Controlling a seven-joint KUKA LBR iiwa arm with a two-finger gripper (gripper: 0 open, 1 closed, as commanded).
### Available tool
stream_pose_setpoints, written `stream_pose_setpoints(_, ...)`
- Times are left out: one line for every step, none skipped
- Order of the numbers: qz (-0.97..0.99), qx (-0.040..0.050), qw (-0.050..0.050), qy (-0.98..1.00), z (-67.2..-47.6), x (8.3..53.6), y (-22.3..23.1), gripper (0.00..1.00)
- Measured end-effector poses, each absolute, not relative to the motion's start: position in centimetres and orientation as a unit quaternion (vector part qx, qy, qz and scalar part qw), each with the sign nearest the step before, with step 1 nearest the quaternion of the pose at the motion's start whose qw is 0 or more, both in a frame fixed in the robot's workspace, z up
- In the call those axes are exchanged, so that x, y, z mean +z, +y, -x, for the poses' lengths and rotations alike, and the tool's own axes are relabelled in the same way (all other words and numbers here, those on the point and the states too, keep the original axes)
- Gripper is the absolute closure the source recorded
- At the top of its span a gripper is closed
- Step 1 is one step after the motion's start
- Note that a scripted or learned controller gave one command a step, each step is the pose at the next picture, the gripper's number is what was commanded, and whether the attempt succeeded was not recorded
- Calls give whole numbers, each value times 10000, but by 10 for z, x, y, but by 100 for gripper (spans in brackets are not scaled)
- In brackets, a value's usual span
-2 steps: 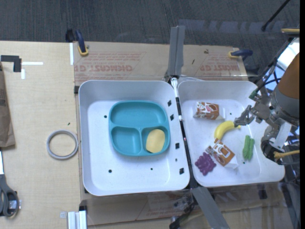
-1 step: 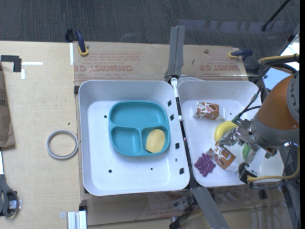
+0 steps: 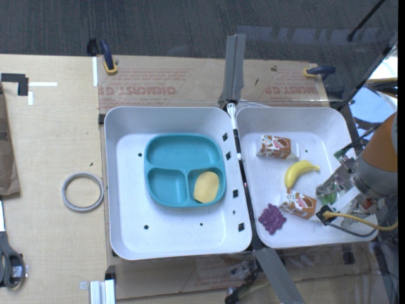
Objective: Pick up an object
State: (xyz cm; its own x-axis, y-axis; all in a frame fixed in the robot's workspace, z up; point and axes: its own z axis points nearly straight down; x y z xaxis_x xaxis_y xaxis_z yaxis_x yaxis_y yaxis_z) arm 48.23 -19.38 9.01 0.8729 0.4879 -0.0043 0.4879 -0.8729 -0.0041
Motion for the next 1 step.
stream_pose_setpoints(9561, 21, 10, -2931, -524, 91, -168, 0)
